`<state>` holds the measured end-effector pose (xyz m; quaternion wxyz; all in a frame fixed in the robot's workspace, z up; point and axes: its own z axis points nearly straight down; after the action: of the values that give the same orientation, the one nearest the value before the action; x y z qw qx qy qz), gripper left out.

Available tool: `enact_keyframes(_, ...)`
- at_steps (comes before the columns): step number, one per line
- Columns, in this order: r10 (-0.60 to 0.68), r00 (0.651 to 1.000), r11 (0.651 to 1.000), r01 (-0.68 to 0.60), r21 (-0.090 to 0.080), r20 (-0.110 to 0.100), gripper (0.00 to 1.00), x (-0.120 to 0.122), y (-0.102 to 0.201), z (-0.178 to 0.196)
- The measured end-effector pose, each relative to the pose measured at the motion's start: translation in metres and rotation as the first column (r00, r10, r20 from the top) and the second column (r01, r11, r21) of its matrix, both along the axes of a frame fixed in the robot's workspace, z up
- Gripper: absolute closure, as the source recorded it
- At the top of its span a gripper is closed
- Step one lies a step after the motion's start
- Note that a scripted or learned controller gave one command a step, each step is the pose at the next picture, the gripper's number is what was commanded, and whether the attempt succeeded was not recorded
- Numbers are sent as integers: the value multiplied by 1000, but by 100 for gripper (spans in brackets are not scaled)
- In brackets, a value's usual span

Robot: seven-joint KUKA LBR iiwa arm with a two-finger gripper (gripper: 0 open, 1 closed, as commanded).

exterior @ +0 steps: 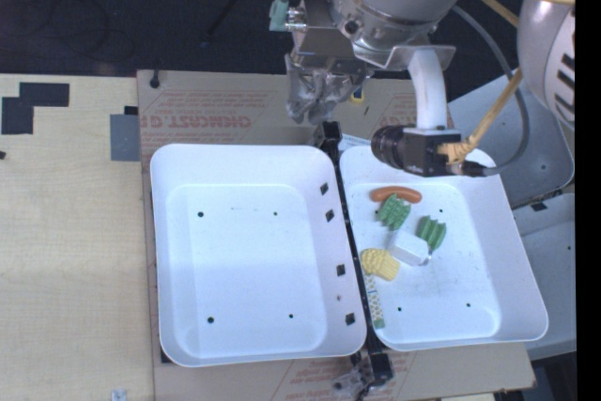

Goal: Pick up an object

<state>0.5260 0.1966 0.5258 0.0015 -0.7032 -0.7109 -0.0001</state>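
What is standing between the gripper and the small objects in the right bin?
Nothing visible stands between them. The gripper hangs above the far end of the divide between the bins, while the orange sausage, green pieces, white block and yellow corn lie uncovered in the right bin.

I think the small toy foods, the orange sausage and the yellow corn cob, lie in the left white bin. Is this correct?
Not quite: the camera view shows the orange sausage and the yellow corn cob lying in the right white bin, not the left one.
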Motion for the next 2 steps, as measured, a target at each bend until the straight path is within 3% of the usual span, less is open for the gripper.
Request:
enact_keyframes(1, -7, 1000, 1000, 7, -4, -4, 100, -34, 11, -4)
enact_keyframes(2, -6, 1000, 1000, 6, -4, 0, 100, 47, 49, 4)
